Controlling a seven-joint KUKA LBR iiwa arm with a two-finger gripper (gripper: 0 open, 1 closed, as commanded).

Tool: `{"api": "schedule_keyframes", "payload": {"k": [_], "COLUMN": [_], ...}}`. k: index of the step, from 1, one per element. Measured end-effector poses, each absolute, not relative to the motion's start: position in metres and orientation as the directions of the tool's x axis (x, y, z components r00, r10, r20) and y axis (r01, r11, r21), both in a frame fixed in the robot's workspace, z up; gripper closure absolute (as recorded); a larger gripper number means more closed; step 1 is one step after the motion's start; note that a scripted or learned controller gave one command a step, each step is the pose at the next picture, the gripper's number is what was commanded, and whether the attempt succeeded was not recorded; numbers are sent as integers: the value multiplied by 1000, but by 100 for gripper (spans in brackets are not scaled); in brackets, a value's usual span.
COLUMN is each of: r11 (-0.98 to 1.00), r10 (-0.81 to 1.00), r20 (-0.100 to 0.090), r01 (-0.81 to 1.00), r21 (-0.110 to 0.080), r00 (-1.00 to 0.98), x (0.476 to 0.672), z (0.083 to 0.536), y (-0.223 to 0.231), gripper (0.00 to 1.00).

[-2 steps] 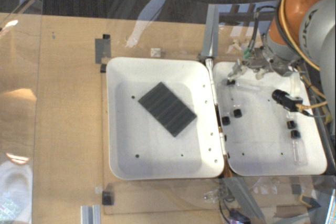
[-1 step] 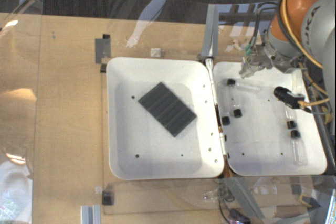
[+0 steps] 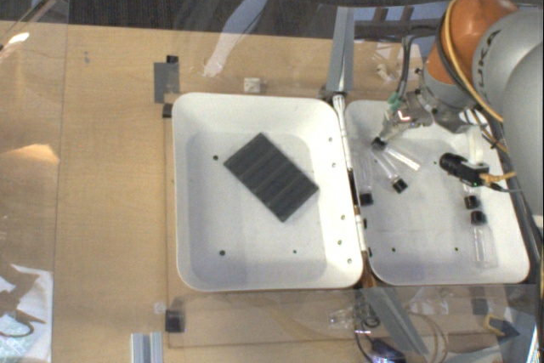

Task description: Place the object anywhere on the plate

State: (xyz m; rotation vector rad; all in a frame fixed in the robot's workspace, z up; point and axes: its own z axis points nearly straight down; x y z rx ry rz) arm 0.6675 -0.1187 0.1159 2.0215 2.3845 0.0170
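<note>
A dark grey ribbed plate [image 3: 270,176] lies flat and turned at an angle in the middle of the left bin [image 3: 195,268]. Several small clear tubes with black caps lie scattered in the right bin [image 3: 425,268]. One tube [image 3: 393,168] lies near that bin's upper left. Another small piece [image 3: 365,198] rests by its left wall. Two more tubes [image 3: 474,210] lie toward the right side. My gripper [image 3: 389,130] hangs over the right bin's upper left corner, its tip just above the black end of a tube [image 3: 379,144].
A grey metal post [image 3: 340,55] stands behind the divider between the bins. Small black brackets [image 3: 170,81] sit on the wooden bench by the left bin's corners. The arm's grey body and orange band [image 3: 476,30] hang over the right bin's far right.
</note>
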Motion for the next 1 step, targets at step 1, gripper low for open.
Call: {"api": "schedule_keyframes", "payload": {"k": [1], "r11": [303], "r10": [953], "r20": [-7], "r01": [953], "r21": [15], "r00": [-303], "x": [673], "z": [93], "y": [-152], "gripper": [100]}}
